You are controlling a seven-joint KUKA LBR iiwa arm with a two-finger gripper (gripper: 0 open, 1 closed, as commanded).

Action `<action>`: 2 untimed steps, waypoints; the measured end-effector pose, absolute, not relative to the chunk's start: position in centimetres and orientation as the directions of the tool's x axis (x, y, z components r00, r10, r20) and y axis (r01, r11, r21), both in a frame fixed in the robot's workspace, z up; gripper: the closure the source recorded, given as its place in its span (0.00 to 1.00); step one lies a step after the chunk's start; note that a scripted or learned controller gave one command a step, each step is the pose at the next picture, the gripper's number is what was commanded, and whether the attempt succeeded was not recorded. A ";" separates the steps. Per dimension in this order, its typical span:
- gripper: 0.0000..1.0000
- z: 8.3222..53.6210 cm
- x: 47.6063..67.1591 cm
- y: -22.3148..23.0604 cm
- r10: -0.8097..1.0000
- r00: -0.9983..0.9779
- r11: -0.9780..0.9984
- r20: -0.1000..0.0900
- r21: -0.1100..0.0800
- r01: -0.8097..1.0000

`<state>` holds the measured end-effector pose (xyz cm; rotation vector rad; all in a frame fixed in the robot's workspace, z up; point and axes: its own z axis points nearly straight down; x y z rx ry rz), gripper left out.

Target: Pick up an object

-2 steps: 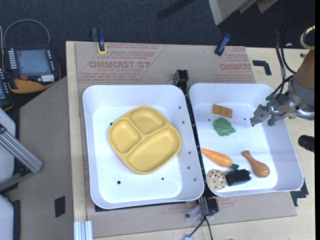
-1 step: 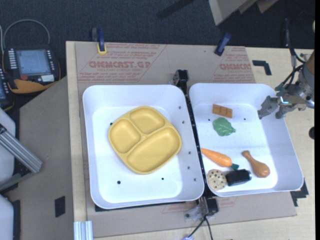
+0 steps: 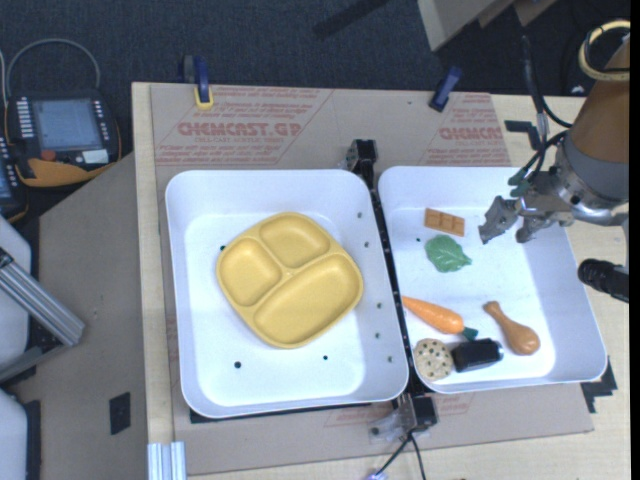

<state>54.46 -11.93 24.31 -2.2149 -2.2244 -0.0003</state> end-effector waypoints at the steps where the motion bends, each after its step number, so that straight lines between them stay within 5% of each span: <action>1: 1.00 23.4 53.9 -5.8 1.000 -0.006 0.006 0.003 -0.003 1.000; 2: 1.00 23.7 53.4 0.5 1.000 -0.007 0.007 0.003 -0.002 1.000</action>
